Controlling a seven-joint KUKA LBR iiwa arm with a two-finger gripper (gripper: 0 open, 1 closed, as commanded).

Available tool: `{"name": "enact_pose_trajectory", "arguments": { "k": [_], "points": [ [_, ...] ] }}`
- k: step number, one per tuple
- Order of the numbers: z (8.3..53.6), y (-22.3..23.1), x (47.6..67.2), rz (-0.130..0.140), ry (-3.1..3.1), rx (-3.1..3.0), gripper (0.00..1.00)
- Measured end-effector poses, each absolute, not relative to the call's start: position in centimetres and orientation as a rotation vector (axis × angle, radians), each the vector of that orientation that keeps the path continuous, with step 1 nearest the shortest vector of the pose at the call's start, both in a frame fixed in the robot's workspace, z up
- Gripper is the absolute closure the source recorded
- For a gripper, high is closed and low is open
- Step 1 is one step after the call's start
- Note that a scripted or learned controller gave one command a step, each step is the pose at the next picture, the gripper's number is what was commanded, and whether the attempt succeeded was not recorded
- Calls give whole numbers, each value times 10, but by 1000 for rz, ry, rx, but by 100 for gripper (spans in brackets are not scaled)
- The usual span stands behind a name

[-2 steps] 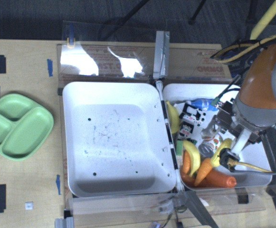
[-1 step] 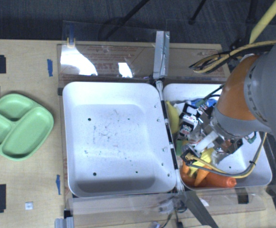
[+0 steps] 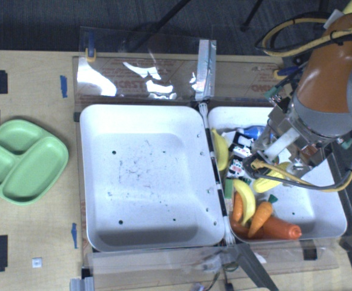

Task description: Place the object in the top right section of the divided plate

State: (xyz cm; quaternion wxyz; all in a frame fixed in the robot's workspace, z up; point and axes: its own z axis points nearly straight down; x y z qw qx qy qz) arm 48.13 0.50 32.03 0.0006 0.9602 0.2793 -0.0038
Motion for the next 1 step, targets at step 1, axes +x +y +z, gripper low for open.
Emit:
{"name": "enact_pose_trajectory", "arguments": {
  "k": [1],
  "points": [
    [203, 69, 512, -16, 800, 3039, 100]
  ]
}}
